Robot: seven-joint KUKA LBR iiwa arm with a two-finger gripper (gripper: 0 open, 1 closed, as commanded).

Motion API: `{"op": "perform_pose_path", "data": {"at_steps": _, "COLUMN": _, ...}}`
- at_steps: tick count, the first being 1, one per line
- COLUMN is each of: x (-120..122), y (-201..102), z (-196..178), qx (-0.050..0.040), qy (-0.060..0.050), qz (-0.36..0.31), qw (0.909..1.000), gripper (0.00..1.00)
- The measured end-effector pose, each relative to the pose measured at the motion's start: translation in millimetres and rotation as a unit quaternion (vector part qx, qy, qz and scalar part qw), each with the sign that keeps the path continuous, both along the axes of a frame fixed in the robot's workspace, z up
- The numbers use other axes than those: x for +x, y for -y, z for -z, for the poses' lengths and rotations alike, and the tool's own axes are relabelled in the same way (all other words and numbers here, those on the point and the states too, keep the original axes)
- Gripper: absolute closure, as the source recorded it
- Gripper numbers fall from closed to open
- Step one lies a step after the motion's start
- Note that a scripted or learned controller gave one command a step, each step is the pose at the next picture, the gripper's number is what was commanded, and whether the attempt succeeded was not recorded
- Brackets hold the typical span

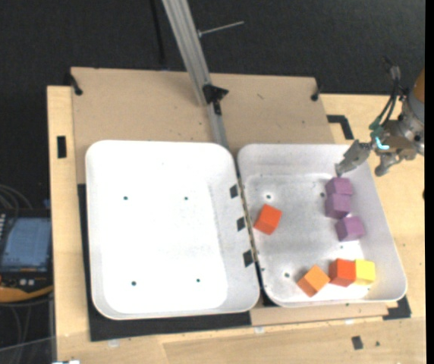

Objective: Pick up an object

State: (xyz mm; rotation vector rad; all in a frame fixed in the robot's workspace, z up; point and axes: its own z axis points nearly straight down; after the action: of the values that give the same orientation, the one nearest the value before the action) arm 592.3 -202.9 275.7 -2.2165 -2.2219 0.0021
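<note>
Yellow block [365,271], fingers [351,158] spread above.

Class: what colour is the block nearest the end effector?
Purple block, seen in the camera view, below the end effector.

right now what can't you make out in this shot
- Arm: cut off by the camera view's right edge, so just the wrist end is seen.
- Gripper: small and blurred over the right bin's far right corner; the state of its jaws is unreadable.
- Purple blocks: the upper shape may be one block or two stacked; too small to tell.
</note>
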Motion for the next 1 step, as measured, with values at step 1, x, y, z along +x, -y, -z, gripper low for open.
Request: {"op": "perform_pose_path", "data": {"at_steps": 1, "x": 0.6, "y": 0.3, "z": -2.6, "qx": -0.0012, "qy": 0.002, "qz": -0.001, "qw": 1.0, "gripper": 0.0}}
